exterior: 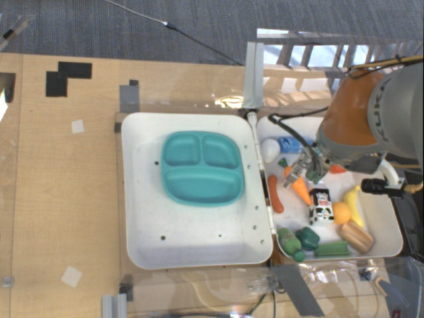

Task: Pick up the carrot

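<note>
Currently gripper point(306, 171) low in right bin point(391, 244), grip state unreadable, carrot point(302, 190) touching at its 6 o'clock, teal tray point(202, 167) in left bin point(142, 244).

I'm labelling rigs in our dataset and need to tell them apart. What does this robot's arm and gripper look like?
The arm is bulky and rounded, with a grey shell bearing dark lettering and a broad orange band above the wrist. Black cables loop along it near the wrist. The gripper is a small assembly of metallic grey and dark parts, much slimmer than the arm. A white fitting with a black tip juts out beneath the arm.
</note>
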You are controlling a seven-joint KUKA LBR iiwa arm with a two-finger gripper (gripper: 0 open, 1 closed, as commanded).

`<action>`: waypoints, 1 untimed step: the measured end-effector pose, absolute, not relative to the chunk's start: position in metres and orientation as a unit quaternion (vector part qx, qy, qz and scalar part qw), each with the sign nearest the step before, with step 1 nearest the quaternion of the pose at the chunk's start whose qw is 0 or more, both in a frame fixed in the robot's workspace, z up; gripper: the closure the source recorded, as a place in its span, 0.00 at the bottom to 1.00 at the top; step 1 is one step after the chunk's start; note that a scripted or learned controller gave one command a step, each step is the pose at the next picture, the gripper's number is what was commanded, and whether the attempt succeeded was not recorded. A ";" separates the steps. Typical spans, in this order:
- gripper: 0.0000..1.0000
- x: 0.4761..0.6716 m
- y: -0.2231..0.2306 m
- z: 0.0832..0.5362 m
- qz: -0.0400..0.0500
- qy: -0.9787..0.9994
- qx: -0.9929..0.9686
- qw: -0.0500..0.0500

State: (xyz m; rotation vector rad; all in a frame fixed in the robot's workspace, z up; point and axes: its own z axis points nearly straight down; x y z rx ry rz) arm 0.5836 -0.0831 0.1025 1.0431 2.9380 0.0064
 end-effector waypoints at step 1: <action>1.00 0.574 0.013 0.189 0.004 0.916 0.402 0.005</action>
